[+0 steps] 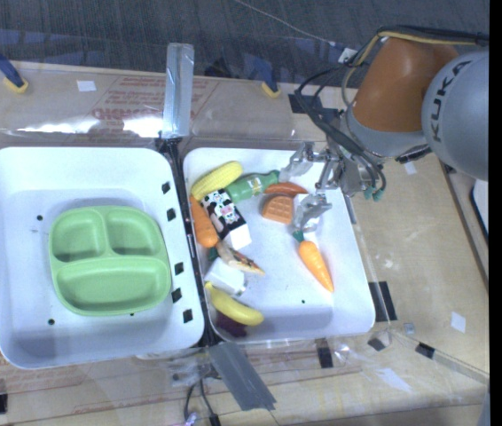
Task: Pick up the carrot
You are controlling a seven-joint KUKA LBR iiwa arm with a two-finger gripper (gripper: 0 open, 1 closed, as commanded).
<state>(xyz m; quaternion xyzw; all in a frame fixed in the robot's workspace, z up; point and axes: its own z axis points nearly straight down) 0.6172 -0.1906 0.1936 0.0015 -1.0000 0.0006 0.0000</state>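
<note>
Two bananas, near one (236,308) at six o'clock in my right bin (349,313). Carrot (316,264) lies toward four o'clock, leafy end touching my gripper (309,218) tip. Clenched or released, I can't tell. Farther up: a green bottle (253,185), then the second banana (215,179) at eleven.

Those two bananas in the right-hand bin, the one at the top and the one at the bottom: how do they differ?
The upper banana lies near the right bin's far wall, beside a green bottle; the lower banana lies near the front wall, against a dark item I cannot identify. The upper banana rises toward the right, while the lower banana drops toward the right. Part of the lower banana sits under a white item; the upper one shows more fully. Both are yellow and curved.
</note>
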